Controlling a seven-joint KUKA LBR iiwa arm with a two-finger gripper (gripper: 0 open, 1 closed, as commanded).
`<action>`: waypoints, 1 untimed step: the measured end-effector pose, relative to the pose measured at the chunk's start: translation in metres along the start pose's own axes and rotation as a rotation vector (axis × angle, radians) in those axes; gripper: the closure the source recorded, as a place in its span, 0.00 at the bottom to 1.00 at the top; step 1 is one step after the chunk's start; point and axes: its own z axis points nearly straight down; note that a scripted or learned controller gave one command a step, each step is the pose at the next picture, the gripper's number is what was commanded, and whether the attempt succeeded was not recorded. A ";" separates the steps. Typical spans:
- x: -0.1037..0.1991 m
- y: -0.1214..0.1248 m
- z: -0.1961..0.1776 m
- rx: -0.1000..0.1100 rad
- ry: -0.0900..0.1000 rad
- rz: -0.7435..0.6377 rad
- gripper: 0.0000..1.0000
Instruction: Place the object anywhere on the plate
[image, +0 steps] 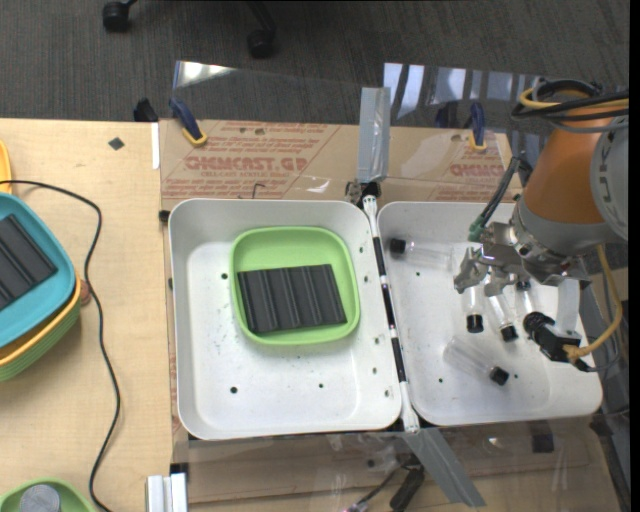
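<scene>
Hovering over the right bin (560, 400), the gripper (497, 300) gives no clear read on its span; small clear, black-capped tubes (480, 365) lie beneath, none visibly gripped — best to centre squarely on one before carrying it to the green plate (293, 249).

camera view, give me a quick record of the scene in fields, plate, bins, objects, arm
plate: green, square with rounded corners, in the left bin
on plate: a dark ribbed pad lying flat
right bin: white, holds small clear tubes with black caps, e.g. one near its top left and one near its front
arm: grey with an orange band, reaching in from the right
gripper: above the right bin, among the tubes; whether the jaws hold anything cannot be told
task state: no tube on the plate yet
</scene>
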 end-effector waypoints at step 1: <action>0.000 0.000 0.000 0.000 0.000 0.001 0.00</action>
